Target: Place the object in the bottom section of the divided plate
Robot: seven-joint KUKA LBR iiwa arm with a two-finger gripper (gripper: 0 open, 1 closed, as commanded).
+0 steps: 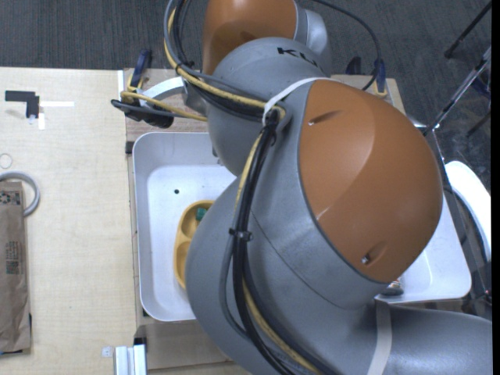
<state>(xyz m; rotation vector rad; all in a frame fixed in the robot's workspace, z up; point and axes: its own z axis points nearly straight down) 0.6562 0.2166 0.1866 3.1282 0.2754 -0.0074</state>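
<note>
Claw was hidden under the arm, state couldn't tell; blind drop near yellow plate risked wrong section.

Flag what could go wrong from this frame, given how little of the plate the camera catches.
1. The arm covers most of the white bin, so whether the object lands in the right section may be hard to check.
2. Just a sliver of the yellow divided plate shows, with something teal at its upper edge; its sections are hard to tell apart.

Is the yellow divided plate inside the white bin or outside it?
Inside: the yellow divided plate lies on the white bin's floor, mostly hidden by the arm.
</note>
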